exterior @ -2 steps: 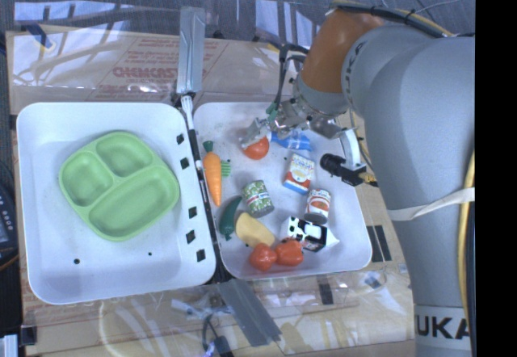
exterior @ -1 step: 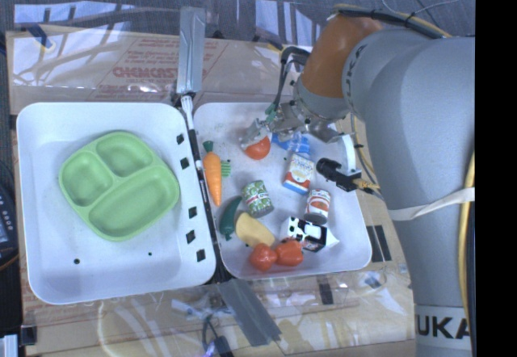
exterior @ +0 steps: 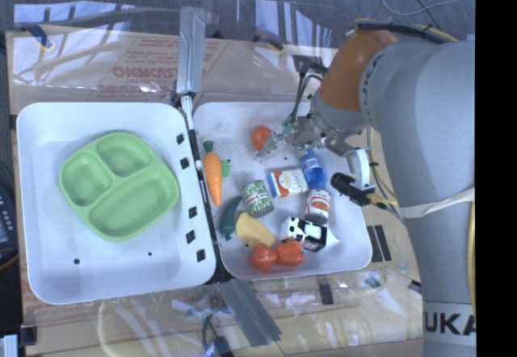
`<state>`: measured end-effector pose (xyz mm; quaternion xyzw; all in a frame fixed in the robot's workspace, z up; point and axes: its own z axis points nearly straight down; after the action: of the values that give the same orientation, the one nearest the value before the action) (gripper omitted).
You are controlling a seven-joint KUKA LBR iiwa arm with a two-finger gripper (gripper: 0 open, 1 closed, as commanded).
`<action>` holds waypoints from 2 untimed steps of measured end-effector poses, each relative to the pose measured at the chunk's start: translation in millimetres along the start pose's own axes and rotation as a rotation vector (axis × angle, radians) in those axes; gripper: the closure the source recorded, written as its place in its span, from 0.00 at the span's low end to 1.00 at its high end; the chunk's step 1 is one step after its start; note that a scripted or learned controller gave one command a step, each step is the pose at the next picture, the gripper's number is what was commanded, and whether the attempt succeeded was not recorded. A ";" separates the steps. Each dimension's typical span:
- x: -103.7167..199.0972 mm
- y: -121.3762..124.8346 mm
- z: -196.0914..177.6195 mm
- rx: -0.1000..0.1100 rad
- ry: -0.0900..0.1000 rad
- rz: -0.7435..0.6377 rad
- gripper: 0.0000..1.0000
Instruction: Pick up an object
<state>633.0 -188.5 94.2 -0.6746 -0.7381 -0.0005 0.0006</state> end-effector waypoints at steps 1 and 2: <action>52.1 29.1 1.8 0.000 -0.001 0.247 0.00; 87.3 3.7 -54.7 0.002 0.001 0.239 0.00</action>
<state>628.9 -101.4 149.0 -0.7580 -0.6523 0.0003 0.0017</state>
